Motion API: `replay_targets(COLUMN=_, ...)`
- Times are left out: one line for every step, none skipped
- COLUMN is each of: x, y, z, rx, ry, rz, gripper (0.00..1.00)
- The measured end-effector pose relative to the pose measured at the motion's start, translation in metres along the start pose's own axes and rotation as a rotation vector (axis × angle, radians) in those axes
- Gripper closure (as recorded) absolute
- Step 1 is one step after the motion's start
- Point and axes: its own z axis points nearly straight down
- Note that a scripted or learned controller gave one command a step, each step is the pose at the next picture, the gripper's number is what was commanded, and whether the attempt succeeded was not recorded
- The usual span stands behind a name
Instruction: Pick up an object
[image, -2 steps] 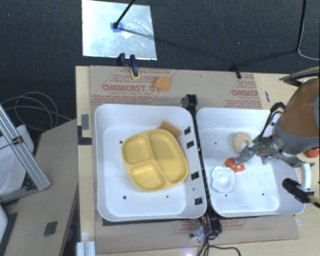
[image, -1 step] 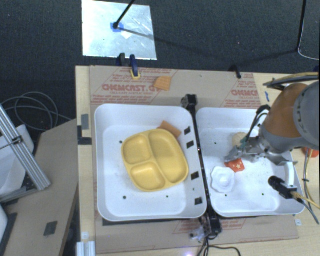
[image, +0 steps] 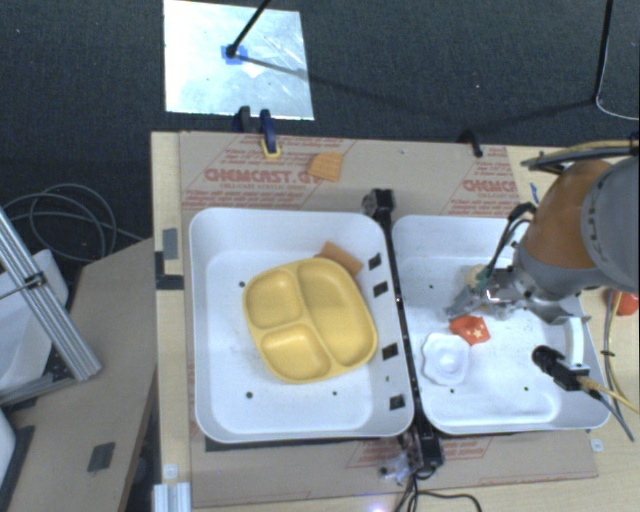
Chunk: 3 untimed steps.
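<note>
In the left bin (image: 215, 330), a yellow tray (image: 305, 320).

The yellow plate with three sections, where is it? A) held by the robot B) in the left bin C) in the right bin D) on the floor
B: the yellow plate lies flat in the left bin, while the end effector is over the right bin.
</note>
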Motion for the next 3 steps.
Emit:
replay_targets(x=-0.0018, y=0.0057, z=-0.0001, rx=-0.001, ry=0.000, rz=0.001, gripper=0.00)
replay_targets(x=-0.0034, y=0.0085, z=-0.0002, rx=0.000, ry=0.000, rz=0.001, gripper=0.00)
replay_targets(x=-0.0033, y=0.0090, z=-0.0002, rx=0.000, ry=0.001, rz=0.001, gripper=0.00)
